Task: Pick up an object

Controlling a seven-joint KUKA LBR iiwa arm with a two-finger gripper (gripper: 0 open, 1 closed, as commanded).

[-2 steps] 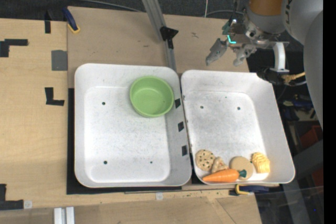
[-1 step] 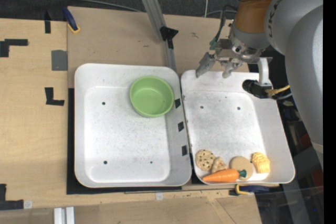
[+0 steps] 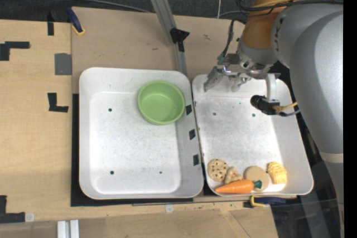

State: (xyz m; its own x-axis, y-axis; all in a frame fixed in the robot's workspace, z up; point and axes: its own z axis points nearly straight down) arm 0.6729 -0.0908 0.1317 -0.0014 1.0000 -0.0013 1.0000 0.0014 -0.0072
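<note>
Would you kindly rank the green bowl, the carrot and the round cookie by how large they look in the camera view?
Largest to smallest:
1. green bowl
2. carrot
3. cookie
The carrot and cookie lie nearer the camera, yet the bowl clearly looks largest.

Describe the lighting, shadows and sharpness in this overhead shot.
Camera view: soft, even light; faint shadow under the green bowl; the near arm is a pale, featureless mass at the right; the tool is slightly soft; the carrot and neighbouring food are small and low in detail.

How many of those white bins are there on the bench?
2. The left bin holds a green bowl; the right bin holds small food items in its near corner.
</note>
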